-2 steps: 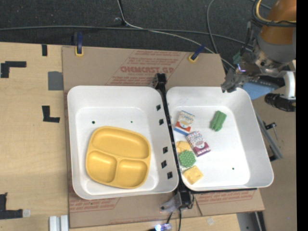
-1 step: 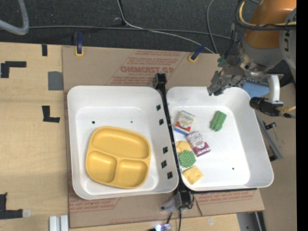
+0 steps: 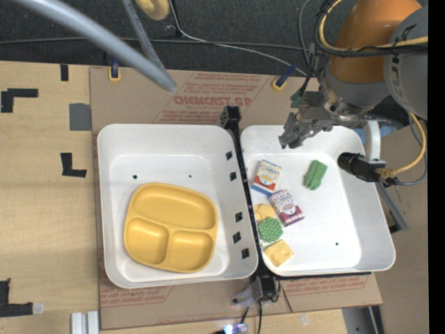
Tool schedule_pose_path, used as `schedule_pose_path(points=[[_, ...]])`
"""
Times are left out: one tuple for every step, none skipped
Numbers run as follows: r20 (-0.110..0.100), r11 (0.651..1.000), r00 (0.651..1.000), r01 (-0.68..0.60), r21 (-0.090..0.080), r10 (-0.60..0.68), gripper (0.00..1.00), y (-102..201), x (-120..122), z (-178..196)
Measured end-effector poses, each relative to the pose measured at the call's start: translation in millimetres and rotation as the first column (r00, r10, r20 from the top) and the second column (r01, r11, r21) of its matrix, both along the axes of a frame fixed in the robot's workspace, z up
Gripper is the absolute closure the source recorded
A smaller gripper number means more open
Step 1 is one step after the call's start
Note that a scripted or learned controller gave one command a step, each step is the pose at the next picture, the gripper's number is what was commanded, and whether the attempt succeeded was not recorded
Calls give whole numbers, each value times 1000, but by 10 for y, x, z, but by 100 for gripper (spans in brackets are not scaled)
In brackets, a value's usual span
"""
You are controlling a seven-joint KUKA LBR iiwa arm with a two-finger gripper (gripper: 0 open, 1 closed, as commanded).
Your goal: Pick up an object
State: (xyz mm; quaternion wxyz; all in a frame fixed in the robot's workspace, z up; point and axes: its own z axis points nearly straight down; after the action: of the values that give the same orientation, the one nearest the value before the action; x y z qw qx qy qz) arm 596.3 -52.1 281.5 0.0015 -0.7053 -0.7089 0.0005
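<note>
Claw (image 3: 293, 136) poised over the back rim of the right-hand shallow white bin (image 3: 348, 256); whether its fingers are spread or pressed together cannot be told.

Nothing shows between the fingers. Nearest lie a small white, red and blue packet (image 3: 266, 175) and a ribbed green oblong piece (image 3: 315, 175), then a purple and white packet (image 3: 286, 207), a round green textured item (image 3: 269, 229) and a yellow wedge (image 3: 279, 254) near the front. The left-hand white bin (image 3: 111, 186) holds a yellow three-compartment plastic tray (image 3: 170, 226). Both bins rest on the cardboard-covered bench (image 3: 201, 92).
</note>
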Motion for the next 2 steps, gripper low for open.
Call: schedule_pose_path(points=[[-2,1000,1000,1,-1,-1,100,497,-212,-189],[-1,1000,1000,-1,0,1,100,1031,-295,-383]])
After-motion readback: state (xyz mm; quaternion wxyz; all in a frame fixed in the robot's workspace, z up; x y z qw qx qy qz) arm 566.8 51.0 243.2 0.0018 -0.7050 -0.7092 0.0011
